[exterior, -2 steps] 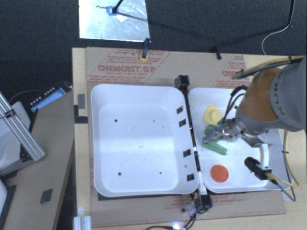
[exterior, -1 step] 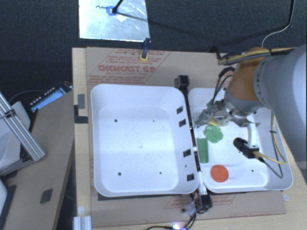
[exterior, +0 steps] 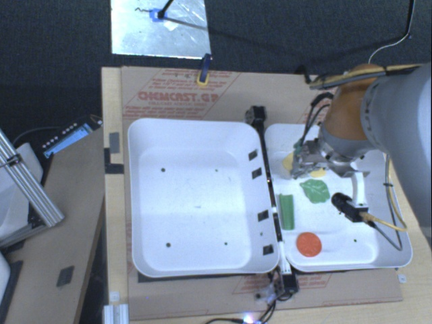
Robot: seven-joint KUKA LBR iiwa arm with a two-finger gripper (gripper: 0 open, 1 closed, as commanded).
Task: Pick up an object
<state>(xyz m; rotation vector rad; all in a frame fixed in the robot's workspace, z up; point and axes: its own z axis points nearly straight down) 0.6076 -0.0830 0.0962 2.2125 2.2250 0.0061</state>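
Observation:
In the right bin (exterior: pixel 388 252) lie a flat green bar (exterior: pixel 287 211), a crumpled green piece (exterior: pixel 314 190), an orange-red disc (exterior: pixel 309 244) and a pale yellow object (exterior: pixel 290 160) that the gripper partly hides. My gripper (exterior: pixel 307 163) is low over the bin's upper left part, right beside the yellow object and just above the crumpled green piece. The arm's grey body and orange band cover the bin's upper right.
The left bin (exterior: pixel 196 194) stands beside the right one, with black clips (exterior: pixel 264 214) along the shared wall. A black cable connector (exterior: pixel 347 208) and yellow wire hang over the right bin. Brown cardboard (exterior: pixel 179 93) lies under both bins.

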